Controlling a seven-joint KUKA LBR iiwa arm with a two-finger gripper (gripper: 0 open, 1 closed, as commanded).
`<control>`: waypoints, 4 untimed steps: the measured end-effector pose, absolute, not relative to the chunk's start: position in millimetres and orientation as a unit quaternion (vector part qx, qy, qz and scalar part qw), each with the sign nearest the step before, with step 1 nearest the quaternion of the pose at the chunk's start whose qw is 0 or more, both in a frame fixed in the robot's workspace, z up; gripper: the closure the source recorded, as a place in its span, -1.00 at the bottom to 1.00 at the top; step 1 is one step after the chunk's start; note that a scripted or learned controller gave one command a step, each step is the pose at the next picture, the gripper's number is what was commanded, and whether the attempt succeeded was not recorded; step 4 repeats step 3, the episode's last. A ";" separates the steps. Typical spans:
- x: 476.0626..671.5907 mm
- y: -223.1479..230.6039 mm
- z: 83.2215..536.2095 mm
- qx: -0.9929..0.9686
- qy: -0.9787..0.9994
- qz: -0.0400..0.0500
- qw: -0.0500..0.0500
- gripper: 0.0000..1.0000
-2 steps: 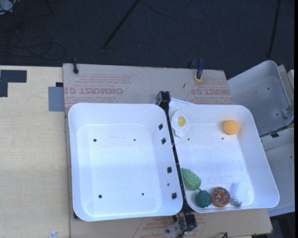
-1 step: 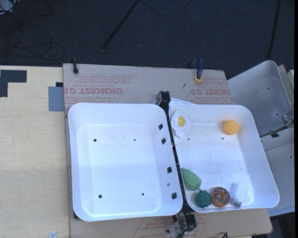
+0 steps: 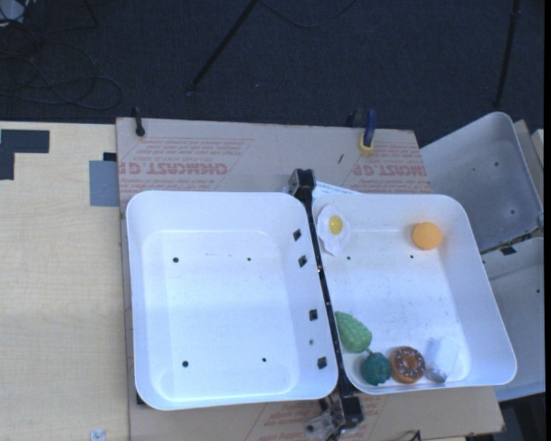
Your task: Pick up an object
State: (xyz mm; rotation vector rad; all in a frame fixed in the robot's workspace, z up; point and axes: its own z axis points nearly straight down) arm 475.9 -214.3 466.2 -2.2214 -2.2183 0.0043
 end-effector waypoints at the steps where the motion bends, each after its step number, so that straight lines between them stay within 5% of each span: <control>1: 476.2 -189.2 509.4 -0.706 -0.708 -0.001 -0.001 -1.00; 2: 476.0 -205.7 477.5 -0.708 -0.707 0.002 0.002 -1.00; 4: 475.7 -202.7 486.2 -0.707 -0.707 0.001 0.000 -1.00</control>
